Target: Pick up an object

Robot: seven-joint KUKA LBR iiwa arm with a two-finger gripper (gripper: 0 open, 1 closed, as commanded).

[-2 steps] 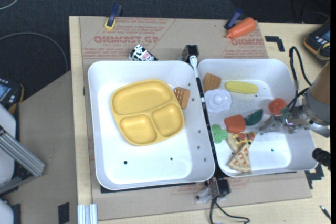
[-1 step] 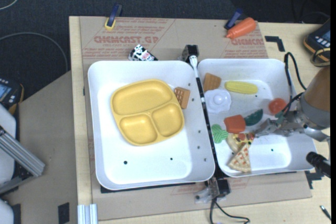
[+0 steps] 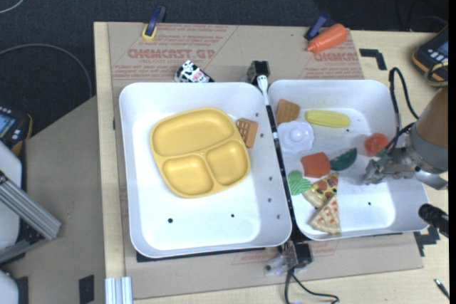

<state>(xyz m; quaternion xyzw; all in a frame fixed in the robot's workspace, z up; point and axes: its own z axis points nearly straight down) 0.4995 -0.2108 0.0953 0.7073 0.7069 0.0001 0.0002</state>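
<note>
My gripper [image 3: 375, 173] hangs low over the right bin [image 3: 356, 92], on its right side, at the end of the grey arm [image 3: 434, 146]. A red tomato [image 3: 375, 144] lies just behind it and a green leaf [image 3: 345, 159] just to its left; nothing shows between its tips. Further left in this bin are a red-brown block [image 3: 315, 164], a corn cob [image 3: 327, 119], a toast slice [image 3: 287, 112], a clear cup [image 3: 295, 134] and a pizza slice [image 3: 328, 216]. The left bin [image 3: 206, 231] holds a yellow divided plate [image 3: 199, 151] with a waffle piece [image 3: 246, 131] beside it.
Behind the bins, on the cardboard, lie an orange clamp [image 3: 328, 38], a blue and yellow clamp [image 3: 152, 23] and a cow-patterned toy [image 3: 192, 72]. A black cable [image 3: 394, 92] runs over the right bin's back corner. Bare white floor [image 3: 370, 206] lies in front of the gripper.
</note>
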